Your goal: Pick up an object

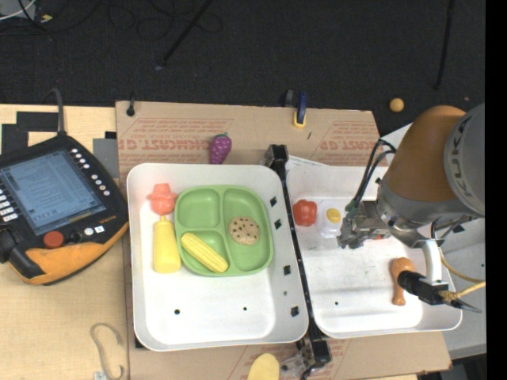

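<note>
Arm: grey with an orange band, reaching in from the right over the right bin (372,311).
Gripper (351,232): dark, low over the upper middle of the right bin; whether it is open or closed, or has anything in its grasp, I cannot tell.
Red object (305,211): small, rounded, glossy red, like a toy tomato or pepper; it lies at the right bin's upper left, near the divider, apart from the gripper.
Yellow piece (333,214): small, roundish, pale yellow, between the red object and the gripper, just beside the gripper.
Orange object (399,278): elongated, carrot-like, at the right bin's right side, partly under the arm's dark fittings.
Left bin (206,311): holds a green divided plate (226,206).
Corn cob (204,252): yellow, lying tilted in the plate's lower left compartment.
Cookie (244,229): tan with dark chips, in the plate's right compartment.
Yellow bottle (165,245): lies just left of the plate.
Pink toy (162,199): sits above the yellow bottle.
Worktop: a purple item (220,148) rests on cardboard behind the bins; a control pendant (51,204) lies at far left.
</note>
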`<state>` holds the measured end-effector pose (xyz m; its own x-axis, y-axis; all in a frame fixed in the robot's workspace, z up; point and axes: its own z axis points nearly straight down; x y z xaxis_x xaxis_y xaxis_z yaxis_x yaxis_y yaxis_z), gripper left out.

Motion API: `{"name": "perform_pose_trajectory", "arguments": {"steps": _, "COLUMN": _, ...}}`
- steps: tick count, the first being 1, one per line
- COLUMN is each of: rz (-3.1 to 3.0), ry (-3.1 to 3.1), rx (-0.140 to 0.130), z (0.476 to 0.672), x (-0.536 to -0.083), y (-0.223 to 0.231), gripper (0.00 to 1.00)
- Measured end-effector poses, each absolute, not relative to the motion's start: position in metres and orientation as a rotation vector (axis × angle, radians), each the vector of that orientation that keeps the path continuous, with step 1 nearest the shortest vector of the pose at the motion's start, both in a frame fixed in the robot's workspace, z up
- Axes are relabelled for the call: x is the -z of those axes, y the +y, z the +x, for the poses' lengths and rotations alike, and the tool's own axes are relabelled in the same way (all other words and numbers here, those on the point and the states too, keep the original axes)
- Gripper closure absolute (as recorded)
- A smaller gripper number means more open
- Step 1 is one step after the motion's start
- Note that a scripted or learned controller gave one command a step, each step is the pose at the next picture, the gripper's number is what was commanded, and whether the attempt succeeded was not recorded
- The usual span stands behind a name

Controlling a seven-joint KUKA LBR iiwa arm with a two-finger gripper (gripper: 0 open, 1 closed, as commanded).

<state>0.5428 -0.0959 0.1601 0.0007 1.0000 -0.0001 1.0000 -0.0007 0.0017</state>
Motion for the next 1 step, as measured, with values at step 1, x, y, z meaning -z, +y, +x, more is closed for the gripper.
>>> {"name": "perform_pose_trajectory", "arguments": {"steps": 1, "rz": 2.22, "ry": 2.219, "rx": -0.003, "z": 0.5466, "x": -0.2229, "y": -0.0983, "gripper": 1.0}}
